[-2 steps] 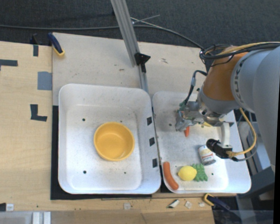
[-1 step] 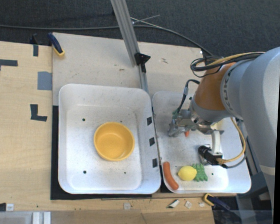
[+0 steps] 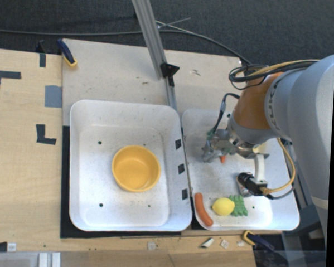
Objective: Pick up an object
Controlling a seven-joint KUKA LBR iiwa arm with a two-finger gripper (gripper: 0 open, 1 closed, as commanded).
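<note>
Bench surface: one pale wooden bench (image 3: 20,167) with dark tape marks on its left part; a lighter board lies under the bins.
Clamps: two small blue-and-yellow clamps, one at the board's upper left corner (image 3: 67,53), one at the lower right edge (image 3: 254,239).
Bins, count: two shallow white plastic bins, side by side and touching along their inner walls.
Left bin: (image 3: 82,153) holds one item, a round yellow plastic bowl (image 3: 135,167), upright, mouth up, roughly central on the floor.
Metal rail: one slanted grey metal rail (image 3: 152,40) runs from the top edge down to the gap between the bins.
Right bin: (image 3: 286,212) holds three loose items, all grouped at its near edge.
Item 1: one orange-red sausage-shaped toy (image 3: 202,209), lying flat along the near left corner.
Item 2: one small yellow lemon-shaped toy (image 3: 223,206), just beside the sausage toy.
Item 3: one green leafy toy piece (image 3: 239,206), touching the lemon toy on its right side.
Arm: one grey arm with orange band (image 3: 252,109), reaching in from the right over the right bin.
Two-finger gripper: (image 3: 214,152) low over the far left part of the right bin, well apart from the three items.
Gripper opening: cannot tell whether spread or pressed together; a small orange spot shows beside it, unidentified.
Task object: none seen held; candidates lie in the bins as listed.
</note>
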